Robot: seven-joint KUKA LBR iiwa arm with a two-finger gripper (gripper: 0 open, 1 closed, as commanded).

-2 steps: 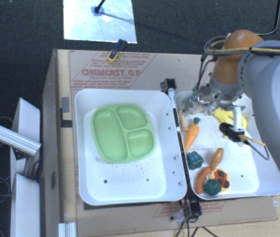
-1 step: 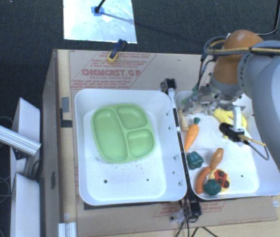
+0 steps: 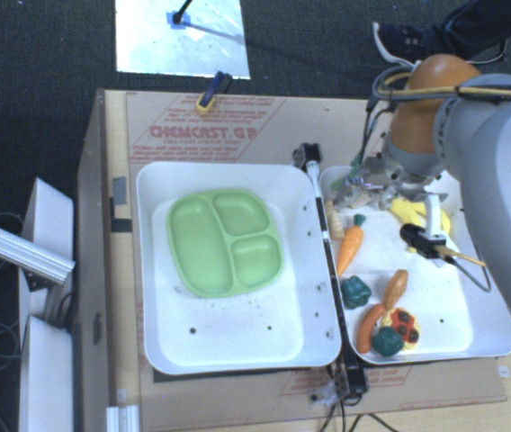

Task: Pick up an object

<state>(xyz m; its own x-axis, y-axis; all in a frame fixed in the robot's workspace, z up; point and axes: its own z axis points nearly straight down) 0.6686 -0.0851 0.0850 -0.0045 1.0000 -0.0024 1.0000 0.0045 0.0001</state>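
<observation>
The right white bin (image 3: pixel 471 331) holds toy food. An orange carrot (image 3: pixel 348 247) lies near its left wall, green top pointing away. Below it sits a dark green toy (image 3: pixel 356 291). An orange piece (image 3: pixel 396 286) and a mixed red, orange and green toy (image 3: pixel 389 328) rest at the near end. A yellow banana-like toy (image 3: pixel 407 211) lies at the far right, partly under the arm. My gripper (image 3: pixel 361 190) is low over the bin's far end, just above the carrot's top and left of the yellow toy. Nothing is visibly held.
The left white bin (image 3: pixel 228 340) carries a green divided plate (image 3: pixel 224 241). A pale stick-like toy (image 3: pixel 334 220) lies along the right bin's left wall. The arm's grey body covers the right bin's far right side. Cardboard lines the bench behind the bins.
</observation>
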